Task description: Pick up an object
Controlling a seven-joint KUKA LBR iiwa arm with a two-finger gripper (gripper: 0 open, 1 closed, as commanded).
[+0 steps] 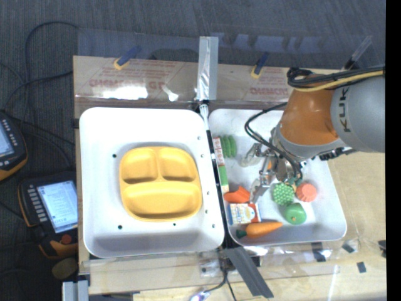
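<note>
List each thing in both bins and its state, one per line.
yellow tray: lying flat in the left bin.
carrot: lying on its side, right bin.
green ball: resting below the gripper.
small carton: lying flat.
gripper: low over the toys.

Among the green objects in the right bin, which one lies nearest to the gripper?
The bumpy round green one, just beside the gripper. The smooth green one lies lower, and the dark green one farther left.

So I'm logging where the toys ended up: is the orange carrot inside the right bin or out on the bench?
Inside. The carrot lies flat on the right bin's floor, near its front wall, beside a small carton.
</note>
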